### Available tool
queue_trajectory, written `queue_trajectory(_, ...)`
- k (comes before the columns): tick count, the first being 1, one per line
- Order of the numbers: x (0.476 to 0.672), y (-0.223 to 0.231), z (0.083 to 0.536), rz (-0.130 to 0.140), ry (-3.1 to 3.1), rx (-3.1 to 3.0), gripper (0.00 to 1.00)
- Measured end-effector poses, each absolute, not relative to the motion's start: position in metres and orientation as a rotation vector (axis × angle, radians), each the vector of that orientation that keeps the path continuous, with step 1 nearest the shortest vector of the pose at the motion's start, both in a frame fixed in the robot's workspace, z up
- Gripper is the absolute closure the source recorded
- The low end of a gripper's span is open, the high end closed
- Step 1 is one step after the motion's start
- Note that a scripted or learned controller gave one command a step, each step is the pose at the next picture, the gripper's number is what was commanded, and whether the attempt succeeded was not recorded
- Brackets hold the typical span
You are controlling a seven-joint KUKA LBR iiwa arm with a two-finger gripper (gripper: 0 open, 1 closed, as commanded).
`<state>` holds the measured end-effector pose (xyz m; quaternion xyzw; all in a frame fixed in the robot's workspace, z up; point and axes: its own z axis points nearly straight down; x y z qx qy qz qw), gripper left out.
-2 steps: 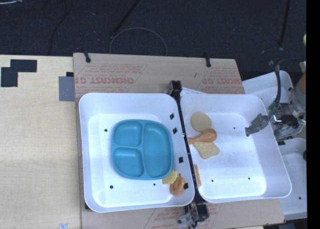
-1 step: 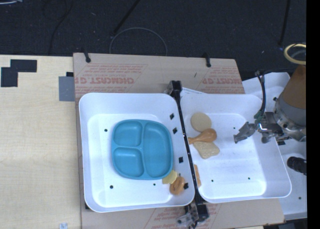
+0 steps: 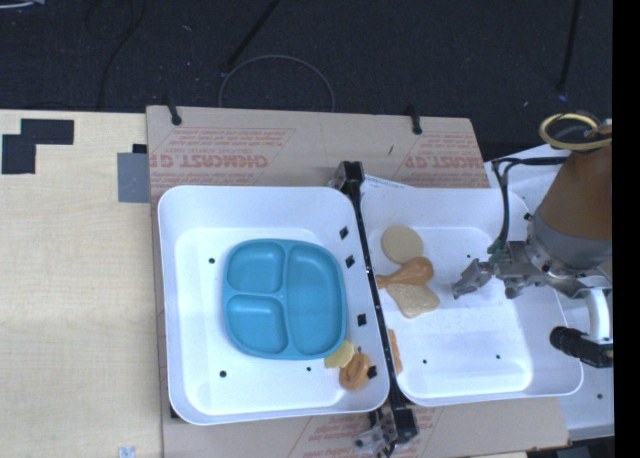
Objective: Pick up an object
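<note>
Three food-like items lie together in the right bin (image 3: 470,371): a round tan piece (image 3: 402,243), an orange drumstick-shaped piece (image 3: 408,272) and a pale beige piece (image 3: 414,298). My gripper (image 3: 473,280) hangs over the right bin's middle, just right of these items and apart from them. Its fingers stand open with nothing between them. In the left bin (image 3: 190,236) a blue divided plate (image 3: 285,298) lies flat, with a yellow piece (image 3: 340,354) and an orange-brown piece (image 3: 354,373) at its lower right corner.
A black divider (image 3: 360,266) runs between the two bins. The arm (image 3: 580,206) comes in from the right over the right bin's edge. Cardboard (image 3: 300,151) lies under both bins, with a wooden bench (image 3: 70,296) to the left.
</note>
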<state>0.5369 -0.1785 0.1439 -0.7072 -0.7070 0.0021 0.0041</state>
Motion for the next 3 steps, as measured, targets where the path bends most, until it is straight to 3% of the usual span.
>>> queue_trajectory(1, 0.535, -0.177, 0.090, 0.006, -2.215, -2.217, 0.00)
queue_trajectory(2, 0.536, -0.179, 0.103, 0.004, -2.212, -2.224, 1.00)
queue_trajectory(3, 0.534, -0.172, 0.148, -0.001, -2.223, -2.220, 1.00)
